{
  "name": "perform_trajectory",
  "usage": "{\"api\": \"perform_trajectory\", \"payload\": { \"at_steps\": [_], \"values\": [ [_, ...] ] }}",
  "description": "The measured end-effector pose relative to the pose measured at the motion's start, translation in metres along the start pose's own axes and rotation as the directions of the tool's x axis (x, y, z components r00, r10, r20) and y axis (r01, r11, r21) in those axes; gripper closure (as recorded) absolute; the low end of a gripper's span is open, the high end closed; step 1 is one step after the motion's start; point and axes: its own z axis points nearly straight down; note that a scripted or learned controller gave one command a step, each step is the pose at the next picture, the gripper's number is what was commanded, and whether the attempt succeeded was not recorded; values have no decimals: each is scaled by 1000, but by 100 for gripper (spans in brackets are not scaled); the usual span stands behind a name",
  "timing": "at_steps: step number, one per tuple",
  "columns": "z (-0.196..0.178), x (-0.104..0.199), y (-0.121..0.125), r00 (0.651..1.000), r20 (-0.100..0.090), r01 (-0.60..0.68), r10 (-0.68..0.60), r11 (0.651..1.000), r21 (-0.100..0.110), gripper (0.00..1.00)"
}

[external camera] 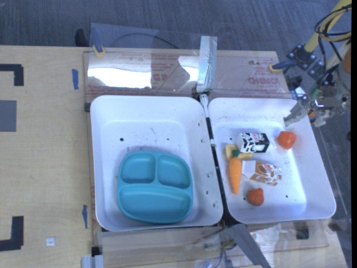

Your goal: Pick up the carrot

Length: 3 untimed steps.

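White plastic forms both of the 2 shallow bins on the bench. The left white bin (106, 121) holds 1 teal plastic divided plate (155, 187) with 3 compartments, set toward the bin's near side. The right white bin (318, 200) holds 5 small items.

The orange tapered toy carrot (236, 173) lies near the left wall of the right bin, close to the divider between the bins. Its long axis runs roughly front to back, with the green leafy end pointing away from the camera and the narrow tip toward the near edge. A small yellow wedge-shaped piece (231, 150) lies touching or just beside the carrot's green end. A small black-and-white printed carton (254, 142) sits just beyond and to the right of the carrot top. A flat white and orange printed packet (266, 172) lies just to the right of the carrot body. A small red round toy fruit (255, 196) rests near the carrot's tip, on its right. A second orange-red round toy fruit (286, 139) sits near the bin's far right side.

The two-finger gripper (294, 116) is positioned over the far right corner of the right bin, near the orange-red round fruit and well apart from the carrot. Nothing is seen between its fingers; whether they are spread or closed cannot be determined.
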Motion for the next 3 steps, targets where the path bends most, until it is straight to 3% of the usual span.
{"api": "perform_trajectory", "payload": {
  "at_steps": [1, 2, 3],
  "values": [
    [35, -23, 6, 1000, -1, -2, 2, 1000, 4, 0],
    [33, -17, -62, 994, 0, 108, -108, 994, 0, 0],
    [51, -23, -42, 1000, 2, 26, -26, 1000, -3, 0]
  ]
}}
